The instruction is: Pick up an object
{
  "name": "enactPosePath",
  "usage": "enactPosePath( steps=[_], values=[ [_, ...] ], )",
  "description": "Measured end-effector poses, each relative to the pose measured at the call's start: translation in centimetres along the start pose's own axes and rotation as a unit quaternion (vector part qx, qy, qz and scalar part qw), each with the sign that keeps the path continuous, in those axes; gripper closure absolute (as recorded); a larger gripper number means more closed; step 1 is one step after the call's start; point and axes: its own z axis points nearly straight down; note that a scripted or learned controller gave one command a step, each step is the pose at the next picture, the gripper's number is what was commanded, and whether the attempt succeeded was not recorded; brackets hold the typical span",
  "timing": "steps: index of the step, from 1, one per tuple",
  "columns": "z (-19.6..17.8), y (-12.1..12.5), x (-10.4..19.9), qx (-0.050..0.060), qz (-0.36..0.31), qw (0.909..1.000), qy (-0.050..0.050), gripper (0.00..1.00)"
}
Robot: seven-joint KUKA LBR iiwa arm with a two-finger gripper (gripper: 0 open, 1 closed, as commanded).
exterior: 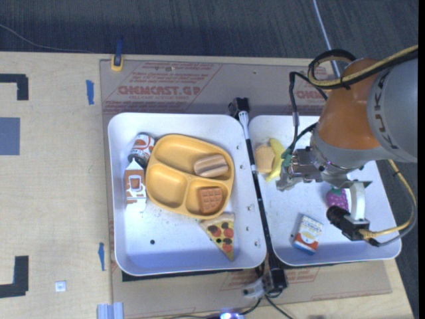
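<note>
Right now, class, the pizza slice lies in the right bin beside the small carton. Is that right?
Not quite. The camera view shows the pizza slice in the left bin, just below the yellow tray. The small carton is in the right bin.

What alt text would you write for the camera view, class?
The arm's hand hovers in the right bin beside a banana, near a small carton. The left bin holds a yellow divided plate and a pizza slice.
</note>
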Motion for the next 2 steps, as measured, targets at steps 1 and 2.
enactPosePath(
  steps=[1,2],
  values=[
    [0.0,0.0,-0.1,0.001,0.000,1.0000,-0.001,0.00],
    [2.8,3.2,-8.4,0.000,0.001,1.0000,-0.002,0.00]
  ],
)
